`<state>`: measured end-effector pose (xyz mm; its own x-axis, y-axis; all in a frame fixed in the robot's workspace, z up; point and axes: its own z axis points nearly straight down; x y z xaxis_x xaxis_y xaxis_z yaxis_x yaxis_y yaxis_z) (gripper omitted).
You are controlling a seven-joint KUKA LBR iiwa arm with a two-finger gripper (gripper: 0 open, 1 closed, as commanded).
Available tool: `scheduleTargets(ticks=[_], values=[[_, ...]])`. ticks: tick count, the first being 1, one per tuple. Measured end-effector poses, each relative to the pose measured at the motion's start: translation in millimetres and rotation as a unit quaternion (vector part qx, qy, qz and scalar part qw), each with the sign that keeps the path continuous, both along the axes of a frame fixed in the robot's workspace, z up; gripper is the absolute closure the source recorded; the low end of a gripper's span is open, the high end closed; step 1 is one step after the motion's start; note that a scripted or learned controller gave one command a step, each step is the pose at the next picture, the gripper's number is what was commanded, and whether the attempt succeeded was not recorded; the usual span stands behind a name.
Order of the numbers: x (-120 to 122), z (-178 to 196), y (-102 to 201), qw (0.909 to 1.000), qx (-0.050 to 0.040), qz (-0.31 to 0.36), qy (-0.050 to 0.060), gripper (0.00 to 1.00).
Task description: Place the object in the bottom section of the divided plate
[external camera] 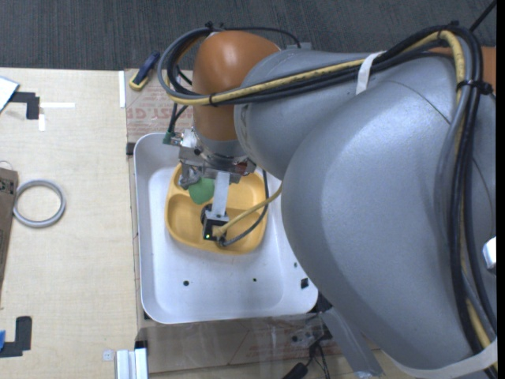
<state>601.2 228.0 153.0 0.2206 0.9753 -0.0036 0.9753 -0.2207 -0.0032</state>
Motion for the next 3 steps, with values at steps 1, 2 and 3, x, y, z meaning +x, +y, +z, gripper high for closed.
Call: scheduleTargets(ticks=[1, 2, 3], values=[[57, 39, 0, 0.9992, 0.0002, -0.039, -0.001, 1.0], [35, -14, -1, 0.9929, -0.0006, -0.119, 0.0, 1.0], [58, 68, 0, 0.9922, 0.0, -0.125, -0.001, 1.0]])
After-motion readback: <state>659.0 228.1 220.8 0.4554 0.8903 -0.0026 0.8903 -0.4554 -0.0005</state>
